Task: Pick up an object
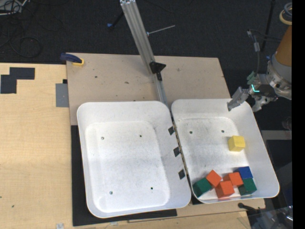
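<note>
My gripper (248,102) hangs over the far right corner of the right bin (209,113), its two fingers spread apart with nothing between them. A yellow cube (236,143) lies alone in the right bin, below and slightly left of the gripper. Near the bin's front edge sits a cluster of blocks: an orange block (214,178), a second orange block (235,178), a third orange block (225,189), a green block (202,186), a blue block (245,172) and a dark green block (248,188).
The left bin (90,123) stands beside the right one, with black clips (175,151) along the shared edge. A slanted aluminium rail (140,37) rises behind the bins. A blue-and-yellow clamp (72,59) sits at the board's far left corner.
</note>
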### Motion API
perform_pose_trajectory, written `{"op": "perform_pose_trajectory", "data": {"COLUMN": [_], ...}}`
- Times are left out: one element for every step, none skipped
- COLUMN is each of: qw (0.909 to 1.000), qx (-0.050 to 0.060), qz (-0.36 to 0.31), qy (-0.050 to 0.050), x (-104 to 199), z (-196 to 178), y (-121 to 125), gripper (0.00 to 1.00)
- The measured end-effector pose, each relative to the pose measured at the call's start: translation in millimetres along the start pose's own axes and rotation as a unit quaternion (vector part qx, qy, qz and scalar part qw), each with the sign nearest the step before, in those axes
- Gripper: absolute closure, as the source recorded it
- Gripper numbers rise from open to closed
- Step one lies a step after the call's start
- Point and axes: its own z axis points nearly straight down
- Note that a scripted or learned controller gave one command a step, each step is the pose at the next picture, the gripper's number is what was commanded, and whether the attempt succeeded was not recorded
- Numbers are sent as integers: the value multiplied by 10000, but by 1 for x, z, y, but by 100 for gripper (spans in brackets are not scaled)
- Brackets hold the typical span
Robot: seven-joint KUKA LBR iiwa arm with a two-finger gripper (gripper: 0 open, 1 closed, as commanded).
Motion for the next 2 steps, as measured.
{"op": "perform_pose_trajectory", "data": {"qw": [10000, 10000], "qx": [-21, 8], "qz": [-7, 12], "qy": [-8, -2], "x": [0, -7], "z": [-3, 59], "y": [1, -2], "gripper": [0, 0]}}
